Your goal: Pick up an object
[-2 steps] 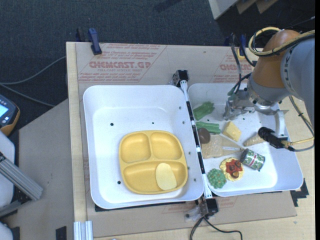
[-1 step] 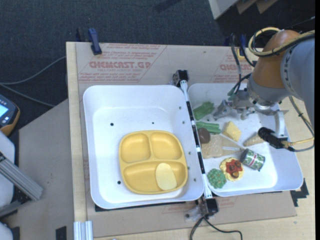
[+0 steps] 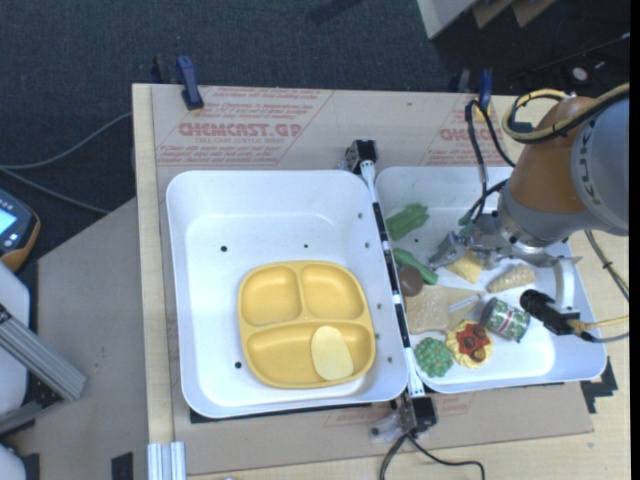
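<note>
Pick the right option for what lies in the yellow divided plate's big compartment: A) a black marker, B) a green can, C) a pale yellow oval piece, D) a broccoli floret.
C: a pale yellow oval piece lies in the big compartment of the yellow divided plate.

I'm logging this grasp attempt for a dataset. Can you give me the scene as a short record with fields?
left bin: holds a yellow divided plate with a pale yellow oval piece in its front compartment
right bin: holds mixed toy foods, including a green leafy piece, a green bumpy piece, a small can and a red and yellow piece
arm: reaches in from the right over the right bin
end effector: low among the items; grasp cannot be judged
</note>
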